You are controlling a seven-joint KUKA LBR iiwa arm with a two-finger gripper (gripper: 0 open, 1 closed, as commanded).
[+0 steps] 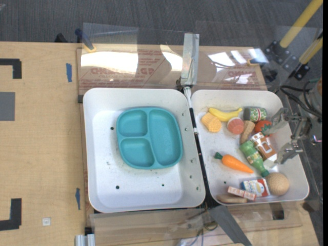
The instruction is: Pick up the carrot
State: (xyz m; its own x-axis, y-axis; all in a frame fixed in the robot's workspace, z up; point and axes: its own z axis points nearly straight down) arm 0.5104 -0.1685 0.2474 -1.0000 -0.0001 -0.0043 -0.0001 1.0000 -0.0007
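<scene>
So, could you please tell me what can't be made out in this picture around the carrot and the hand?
- Hand, camera view: a metal tangle at the right bin's rim, too indistinct to read.
- Green bottle: its label is too small to read.
- Carrot: its underside is hidden against the bin floor.
- Packet: print too small.

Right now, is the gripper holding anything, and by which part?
Nothing is held. The carrot lies loose in the right bin, and the gripper sits at that bin's right edge, apart from it.
</scene>
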